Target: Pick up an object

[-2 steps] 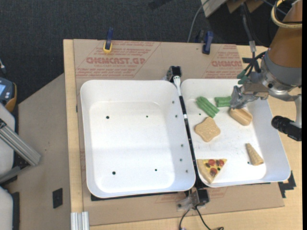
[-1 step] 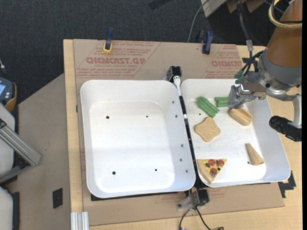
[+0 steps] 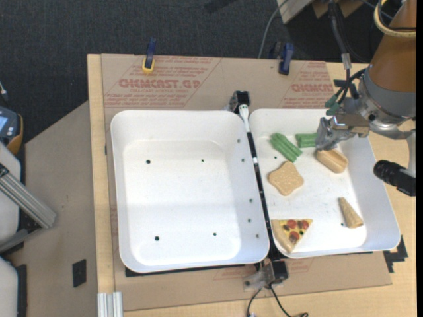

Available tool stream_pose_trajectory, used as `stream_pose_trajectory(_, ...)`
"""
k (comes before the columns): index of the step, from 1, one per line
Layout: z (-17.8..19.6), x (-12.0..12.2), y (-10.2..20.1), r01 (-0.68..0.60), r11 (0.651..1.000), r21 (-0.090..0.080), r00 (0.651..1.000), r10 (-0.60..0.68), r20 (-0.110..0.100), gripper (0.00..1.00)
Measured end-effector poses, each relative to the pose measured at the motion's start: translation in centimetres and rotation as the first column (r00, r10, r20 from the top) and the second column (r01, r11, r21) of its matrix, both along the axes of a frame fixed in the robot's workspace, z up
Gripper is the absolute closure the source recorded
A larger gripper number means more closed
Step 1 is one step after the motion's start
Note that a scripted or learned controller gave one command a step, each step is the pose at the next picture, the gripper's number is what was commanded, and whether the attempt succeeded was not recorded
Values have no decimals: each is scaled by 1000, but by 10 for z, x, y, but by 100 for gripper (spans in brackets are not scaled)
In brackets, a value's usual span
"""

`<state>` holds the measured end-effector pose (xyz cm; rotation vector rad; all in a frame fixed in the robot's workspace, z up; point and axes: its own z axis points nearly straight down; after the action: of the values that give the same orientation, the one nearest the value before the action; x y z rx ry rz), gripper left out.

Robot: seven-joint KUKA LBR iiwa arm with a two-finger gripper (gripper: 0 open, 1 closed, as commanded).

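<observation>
Currently my gripper (image 3: pixel 328 139) hangs low over the right bin (image 3: pixel 377 240), at its 12 o'clock rim; finger state unreadable. Right bin holds five items: two green pieces (image 3: pixel 285 146), one cracker (image 3: pixel 285 178) at centre, one pizza slice (image 3: pixel 293 232) at 7 o'clock, one wedge (image 3: pixel 350 212) at 4 o'clock. A tan block (image 3: pixel 332 160) sits just under my gripper. Left bin (image 3: pixel 125 197): one.

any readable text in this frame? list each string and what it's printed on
"CHEMCAST G P": red print on the brown board under the bins, above the left bin.
A second red print on the board above the right bin: partly hidden by the arm, too blurred to read.
</observation>
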<state>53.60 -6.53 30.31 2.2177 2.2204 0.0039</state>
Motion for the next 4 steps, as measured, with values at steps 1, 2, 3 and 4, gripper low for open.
stream_pose_trajectory(1, 11, -11, -5, 1, 1000, 0, 1000, -1, 0, 100)
stream_pose_trajectory(2, 28, -27, 11, -1, 1000, 0, 1000, 1, 0, 100)
stream_pose_trajectory(3, 27, -26, 10, 1, 1000, -1, 1000, -1, -1, 0)
stream_pose_trajectory(4, 33, -58, -27, 6, 1000, 1, 1000, -6, -6, 0)
